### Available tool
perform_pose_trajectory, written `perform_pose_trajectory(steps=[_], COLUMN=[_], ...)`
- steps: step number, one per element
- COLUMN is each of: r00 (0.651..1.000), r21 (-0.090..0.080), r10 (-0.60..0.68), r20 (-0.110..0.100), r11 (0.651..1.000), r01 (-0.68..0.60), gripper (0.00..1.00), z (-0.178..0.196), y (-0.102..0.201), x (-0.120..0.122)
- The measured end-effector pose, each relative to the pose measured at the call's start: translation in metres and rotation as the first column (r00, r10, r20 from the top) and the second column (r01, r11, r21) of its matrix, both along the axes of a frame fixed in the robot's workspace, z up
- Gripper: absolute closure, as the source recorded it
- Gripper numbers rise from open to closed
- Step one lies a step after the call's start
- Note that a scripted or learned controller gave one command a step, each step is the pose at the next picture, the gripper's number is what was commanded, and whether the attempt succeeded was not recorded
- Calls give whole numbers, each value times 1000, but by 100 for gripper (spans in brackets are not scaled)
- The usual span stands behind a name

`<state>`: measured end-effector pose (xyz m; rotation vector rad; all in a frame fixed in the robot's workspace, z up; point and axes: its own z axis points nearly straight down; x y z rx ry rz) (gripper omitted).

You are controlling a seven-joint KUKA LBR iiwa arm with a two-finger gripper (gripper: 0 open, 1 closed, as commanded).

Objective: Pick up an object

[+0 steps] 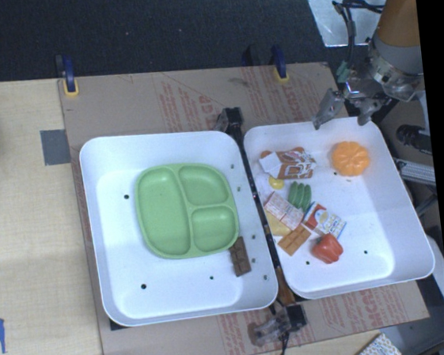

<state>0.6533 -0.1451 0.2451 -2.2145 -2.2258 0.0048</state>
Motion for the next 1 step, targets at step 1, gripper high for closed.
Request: perform_pose_trajectory(steps=[1], r00=[1000], r21=[3], r10=[0], r20=[-11], r11=[1000], r01=[0], gripper=[0], z=[-161], y=[17], x=[-63])
